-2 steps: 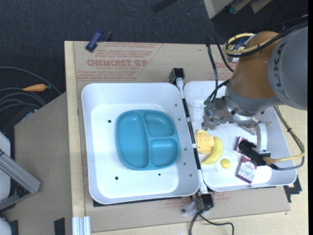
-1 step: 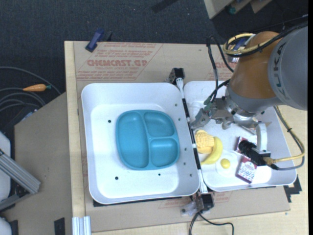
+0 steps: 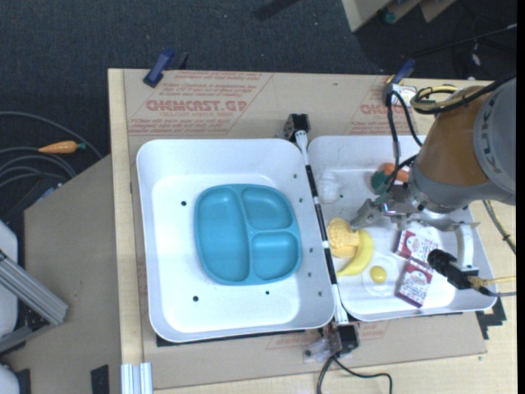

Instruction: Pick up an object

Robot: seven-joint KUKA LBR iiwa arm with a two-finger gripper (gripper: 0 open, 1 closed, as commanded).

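Claw: you find the claw [image 3: 373,213] low over the right bin [image 3: 361,148], near the bin's middle and a little to its far side.
Claw state: you cannot tell from this slanted view whether it is apart or together, and nothing shows clamped in it.
Arm: the grey arm [image 3: 459,150], with its orange band, comes in from the right and covers the bin's far right corner.
Nearest thing: a banana [image 3: 358,257] lies just on the near side of the claw, not touching it.
Banana's axis: its long, curved body runs on a slant. One end points up and right toward the claw, and the other points down and left toward the wall between the bins.
Beside the banana: a yellow ridged piece [image 3: 339,235], like a corn cob, touches the banana's left side. Its long axis runs roughly from far to near.
Near front: a small yellow round thing [image 3: 377,274] sits just right of the banana's lower end.
Packets: two red and white packets [image 3: 416,243] lie right of the banana, one nearer the front than the other.
Far side: an orange and green thing [image 3: 384,173] lies beyond the claw, too small for you to name.
Left bin: the left bin [image 3: 164,187] holds a blue divided plate [image 3: 246,232], lying flat at its middle, well apart from the claw.
Bench: both bins sit side by side on a tan board [image 3: 205,105] with red print.
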